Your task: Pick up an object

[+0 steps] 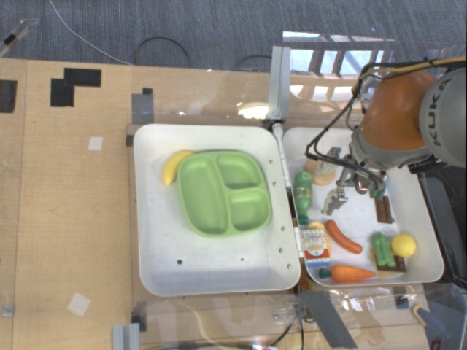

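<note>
My gripper [350, 193] hangs over the middle of the right bin [430, 265], open, with nothing between its fingers. Below and left of it lies a red sausage [343, 237]. A green bottle [303, 192] stands along the bin's left wall, with a small white and orange carton [315, 240] under it. An orange carrot [352, 273] rests at the front edge. To the right are a brown chocolate bar [384, 208], a green block [381, 249] and a yellow lemon [403, 246]. A peach-coloured item [322, 173] sits partly under the wrist.
The left bin [157, 268] holds a green divided plate [222, 192] with a yellow banana [174, 166] at its upper left edge. A metal divider post [277, 86] stands behind the bins. The arm's orange band [390, 115] covers the right bin's far corner.
</note>
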Robot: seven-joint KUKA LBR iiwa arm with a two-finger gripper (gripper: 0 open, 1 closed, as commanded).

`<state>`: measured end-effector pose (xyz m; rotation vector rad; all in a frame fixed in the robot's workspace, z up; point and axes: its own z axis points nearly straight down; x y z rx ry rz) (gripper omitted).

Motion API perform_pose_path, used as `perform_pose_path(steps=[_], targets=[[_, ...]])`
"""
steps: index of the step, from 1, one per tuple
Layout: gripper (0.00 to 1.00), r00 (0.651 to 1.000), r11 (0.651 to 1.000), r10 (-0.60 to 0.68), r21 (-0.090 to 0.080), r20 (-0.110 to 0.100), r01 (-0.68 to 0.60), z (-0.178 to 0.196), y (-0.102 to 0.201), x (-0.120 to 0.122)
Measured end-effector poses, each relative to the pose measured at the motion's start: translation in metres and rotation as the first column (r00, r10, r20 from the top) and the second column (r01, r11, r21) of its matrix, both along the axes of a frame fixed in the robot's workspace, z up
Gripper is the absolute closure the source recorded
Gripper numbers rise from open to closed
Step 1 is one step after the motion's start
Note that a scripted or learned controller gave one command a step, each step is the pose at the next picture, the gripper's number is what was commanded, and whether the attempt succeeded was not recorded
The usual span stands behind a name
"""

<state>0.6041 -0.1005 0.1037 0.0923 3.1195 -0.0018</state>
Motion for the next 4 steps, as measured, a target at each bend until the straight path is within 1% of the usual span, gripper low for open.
perform_pose_path(steps=[1,2,3,4], targets=[[0.0,1.0,1.0,-0.016,-0.003,0.026,0.016,-0.003,0.001,-0.069],[0.0,0.988,0.988,-0.154,0.002,-0.006,0.154,-0.014,-0.042,0.048],[0.0,0.993,0.993,0.119,-0.004,-0.01,-0.119,-0.015,-0.109,-0.025],[0.0,0.977,0.977,0.211,-0.003,-0.006,-0.211,-0.013,-0.041,-0.078]])
